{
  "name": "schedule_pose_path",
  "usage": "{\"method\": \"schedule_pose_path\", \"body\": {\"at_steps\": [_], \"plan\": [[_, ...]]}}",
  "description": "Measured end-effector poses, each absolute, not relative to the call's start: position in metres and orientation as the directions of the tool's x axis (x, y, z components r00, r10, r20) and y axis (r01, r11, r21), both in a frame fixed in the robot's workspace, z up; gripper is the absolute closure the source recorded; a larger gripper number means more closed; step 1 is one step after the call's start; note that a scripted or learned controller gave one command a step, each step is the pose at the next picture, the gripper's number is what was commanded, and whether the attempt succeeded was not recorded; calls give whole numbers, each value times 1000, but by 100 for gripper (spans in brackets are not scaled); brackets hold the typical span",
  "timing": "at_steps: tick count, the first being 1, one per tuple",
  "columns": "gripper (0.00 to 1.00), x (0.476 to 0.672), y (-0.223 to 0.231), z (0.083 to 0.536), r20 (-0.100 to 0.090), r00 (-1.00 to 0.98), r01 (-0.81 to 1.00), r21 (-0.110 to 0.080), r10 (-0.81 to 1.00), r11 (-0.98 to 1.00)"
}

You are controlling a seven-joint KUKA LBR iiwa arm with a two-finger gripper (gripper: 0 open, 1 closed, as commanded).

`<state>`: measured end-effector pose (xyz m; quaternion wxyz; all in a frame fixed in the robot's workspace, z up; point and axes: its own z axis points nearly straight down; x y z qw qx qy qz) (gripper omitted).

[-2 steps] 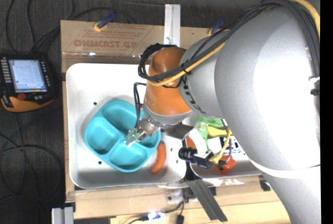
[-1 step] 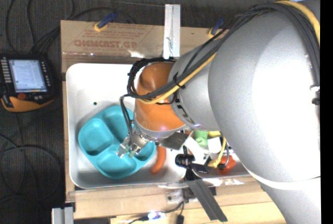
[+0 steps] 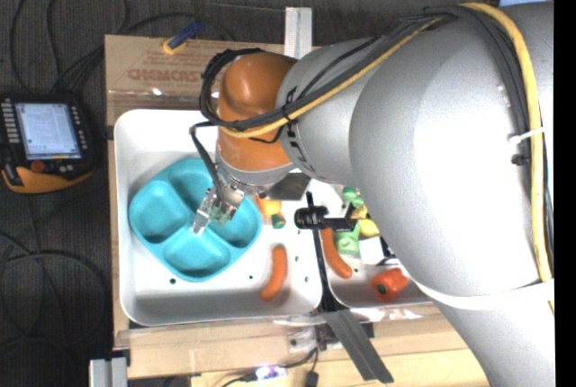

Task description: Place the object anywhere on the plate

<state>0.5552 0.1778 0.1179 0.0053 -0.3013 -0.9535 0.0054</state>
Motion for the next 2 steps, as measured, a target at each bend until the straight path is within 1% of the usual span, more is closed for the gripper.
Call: {"method": "schedule_pose_path", "body": {"at_steps": [1, 2], "plan": [[100, 509, 202, 112, 3, -899, 438, -23, 438, 899], [0, 508, 213, 111, -1, -905, 426, -5, 426, 905]]}}
